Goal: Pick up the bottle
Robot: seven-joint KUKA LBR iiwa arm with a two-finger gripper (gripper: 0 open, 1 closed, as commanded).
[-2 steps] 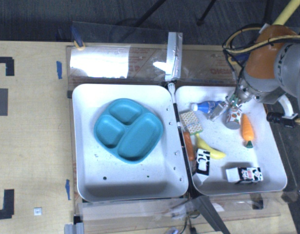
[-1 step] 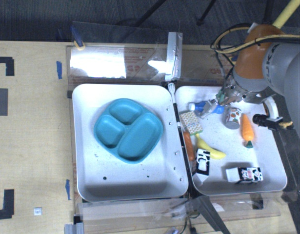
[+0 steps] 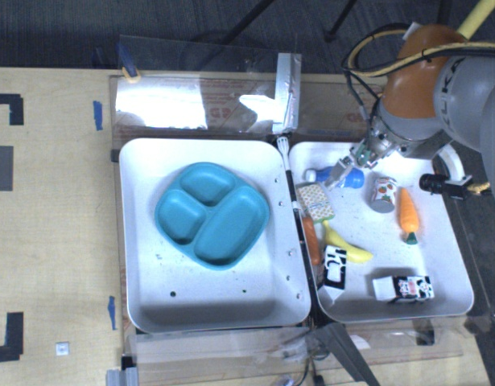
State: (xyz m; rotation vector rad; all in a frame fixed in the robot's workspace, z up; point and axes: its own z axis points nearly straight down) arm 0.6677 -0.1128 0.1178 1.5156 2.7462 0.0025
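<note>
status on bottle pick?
End effector low over right bin's far-left corner. Bottle lying directly under it, grasp unconfirmed. Waffle close beside bottle.

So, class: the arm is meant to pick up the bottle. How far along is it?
Done: the gripper has reached the far part of the right bin, right at the bottle. In hand: closing in on the bottle, which lies in the bin. Left: a clear grasp and the lift. The blue plate sits in the left bin.

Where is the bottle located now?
The bottle lies near the far edge of the right bin, just beyond the checkered packet, with the gripper right over it.
</note>
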